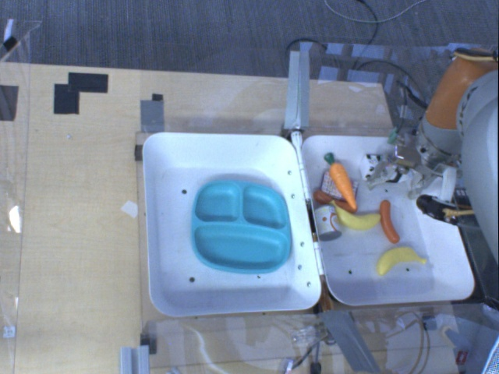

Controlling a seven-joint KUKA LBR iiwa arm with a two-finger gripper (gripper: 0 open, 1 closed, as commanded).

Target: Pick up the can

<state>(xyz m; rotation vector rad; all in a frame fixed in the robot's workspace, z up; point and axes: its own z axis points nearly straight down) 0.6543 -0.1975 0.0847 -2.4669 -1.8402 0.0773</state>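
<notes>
The can is small and silver-grey. It lies against the left wall of the right bin, partly tucked under a yellow banana. My gripper hangs over the upper middle of that bin, up and to the right of the can and well apart from it. The grey arm with its orange band comes in from the right. Nothing shows in the gripper.
An orange carrot lies just above the can, over a brownish item. A red sausage and a second yellow fruit lie further right. The left bin holds a blue divided plate.
</notes>
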